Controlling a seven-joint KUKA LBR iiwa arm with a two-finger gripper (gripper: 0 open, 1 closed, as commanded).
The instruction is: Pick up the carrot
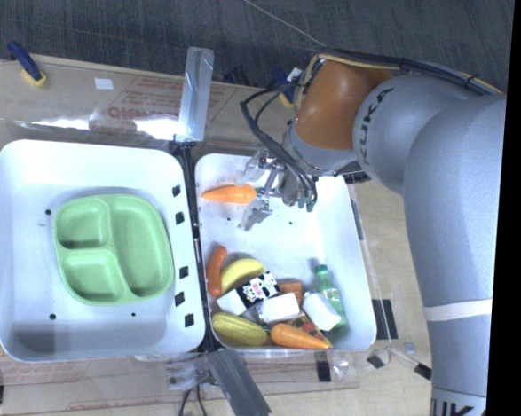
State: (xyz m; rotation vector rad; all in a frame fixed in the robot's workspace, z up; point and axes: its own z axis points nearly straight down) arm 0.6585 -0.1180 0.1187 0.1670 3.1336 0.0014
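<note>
Fingers (263,197) of my gripper (258,194) pinched the orange tapered carrot's (229,192) thick end, lifting it above the right white bin (351,253).

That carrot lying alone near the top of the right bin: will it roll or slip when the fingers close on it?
The carrot looks smooth and tapered, so it may well slide toward its thin end under a pinch. Its rounded body lies flat on the right bin's bare floor, so a nudge would probably roll it. It looks rigid, likely a light plastic toy. The gripper sits at its thicker end.
</note>
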